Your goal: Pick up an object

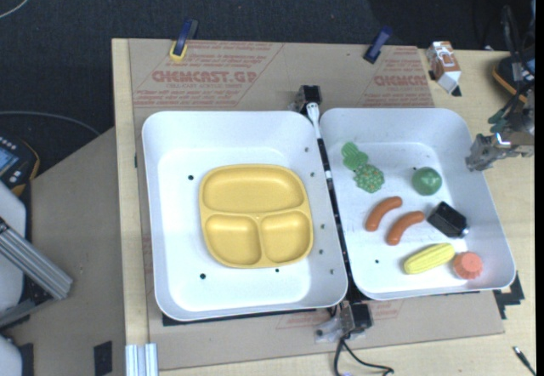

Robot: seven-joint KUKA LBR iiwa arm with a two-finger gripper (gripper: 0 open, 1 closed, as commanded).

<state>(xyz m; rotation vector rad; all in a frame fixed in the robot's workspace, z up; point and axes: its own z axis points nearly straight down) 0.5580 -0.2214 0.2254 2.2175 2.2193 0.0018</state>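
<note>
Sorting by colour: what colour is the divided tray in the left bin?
Yellow, seen in the camera view: divided tray.

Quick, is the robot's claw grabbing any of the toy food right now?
Gripper: at the right bin's right rim, apart from the toy food; open or closed cannot be told.

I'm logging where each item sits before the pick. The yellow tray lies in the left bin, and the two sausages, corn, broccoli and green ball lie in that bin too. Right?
Not quite. The yellow tray does lie in the left bin, but the camera view shows the two sausages, corn, broccoli and green ball in the right bin.
</note>
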